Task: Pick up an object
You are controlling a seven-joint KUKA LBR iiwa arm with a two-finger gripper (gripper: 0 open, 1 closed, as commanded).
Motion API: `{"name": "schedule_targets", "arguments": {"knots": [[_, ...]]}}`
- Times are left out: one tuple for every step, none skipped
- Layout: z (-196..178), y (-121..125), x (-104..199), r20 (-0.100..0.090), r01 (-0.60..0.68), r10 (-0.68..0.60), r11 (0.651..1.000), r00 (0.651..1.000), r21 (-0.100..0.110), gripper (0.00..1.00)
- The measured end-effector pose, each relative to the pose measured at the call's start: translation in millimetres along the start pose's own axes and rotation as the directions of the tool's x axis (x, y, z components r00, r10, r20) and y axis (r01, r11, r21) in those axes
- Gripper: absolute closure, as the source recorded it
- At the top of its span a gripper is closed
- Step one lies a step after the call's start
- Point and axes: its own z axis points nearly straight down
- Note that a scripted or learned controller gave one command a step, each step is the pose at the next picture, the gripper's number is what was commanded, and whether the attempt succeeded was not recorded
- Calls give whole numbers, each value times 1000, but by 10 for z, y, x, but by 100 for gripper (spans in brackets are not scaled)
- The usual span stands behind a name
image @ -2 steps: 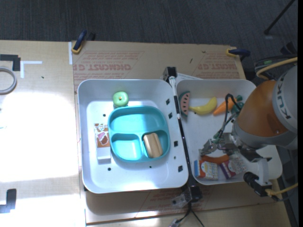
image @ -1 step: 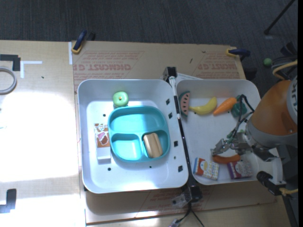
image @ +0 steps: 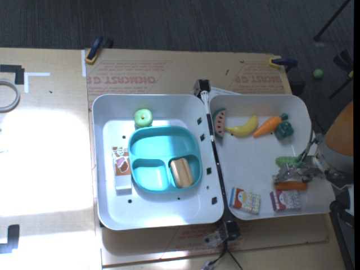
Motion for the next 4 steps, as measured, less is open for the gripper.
{"name": "schedule_targets", "arguments": {"knots": [[-95, 8, -2, 1, -1, 1, 1000, 1000, -2, 100], [-95, 7, -3, 1, -2, 2, 1000, 1000, -1, 0], [2, -32, 4, 0, -1, 1, 1000, 1000, 1, 0], [-97, -20, 1, 1, -1, 1, 1000, 1000, -2, 100]]}}
